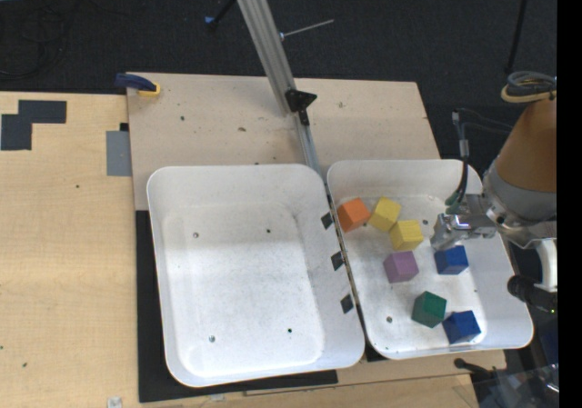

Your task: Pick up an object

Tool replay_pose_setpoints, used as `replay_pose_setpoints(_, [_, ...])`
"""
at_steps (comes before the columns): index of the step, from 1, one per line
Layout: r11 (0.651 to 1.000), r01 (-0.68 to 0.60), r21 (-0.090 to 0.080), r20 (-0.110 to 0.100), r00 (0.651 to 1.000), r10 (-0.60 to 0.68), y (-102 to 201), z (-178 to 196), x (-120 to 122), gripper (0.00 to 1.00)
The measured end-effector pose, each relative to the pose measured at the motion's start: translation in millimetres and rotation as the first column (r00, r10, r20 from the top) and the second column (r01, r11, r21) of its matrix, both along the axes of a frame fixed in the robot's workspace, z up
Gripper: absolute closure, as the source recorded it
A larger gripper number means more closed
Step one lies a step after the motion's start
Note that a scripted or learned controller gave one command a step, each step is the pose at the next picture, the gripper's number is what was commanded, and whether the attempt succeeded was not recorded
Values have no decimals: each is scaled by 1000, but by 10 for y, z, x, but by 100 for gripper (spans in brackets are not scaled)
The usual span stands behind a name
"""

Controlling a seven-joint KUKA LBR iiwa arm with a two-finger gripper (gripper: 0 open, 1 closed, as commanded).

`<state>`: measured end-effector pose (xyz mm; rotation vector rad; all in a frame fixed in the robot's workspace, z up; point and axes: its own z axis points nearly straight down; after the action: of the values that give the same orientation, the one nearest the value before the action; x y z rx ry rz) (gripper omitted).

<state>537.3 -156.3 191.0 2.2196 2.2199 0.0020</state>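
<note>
Jaws (pixel 452 229) hang just above a blue cube (pixel 451 260) in the right bin (pixel 414 170); grip state indiscernible.

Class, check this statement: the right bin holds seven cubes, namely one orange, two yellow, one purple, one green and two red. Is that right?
One detail is wrong. The camera view shows two blue cubes, not red ones. The rest stands: the right bin holds seven cubes, namely one orange cube, two yellow cubes, one purple cube, one green cube and two blue.
</note>
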Motion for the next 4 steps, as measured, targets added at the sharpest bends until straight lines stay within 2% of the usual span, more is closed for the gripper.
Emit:
replay_pose_setpoints(1, [1000,0,1,-3,1000,0,-11,107,0,100])
replay_pose_setpoints(2, [1000,-4,4,-6,1000,4,539,103,71,100])
replay_pose_setpoints(3, [1000,-4,2,-3,1000,4,1001,250,257,100])
replay_pose_setpoints(4, [1000,-4,3,-4,1000,4,1489,216,504,100])
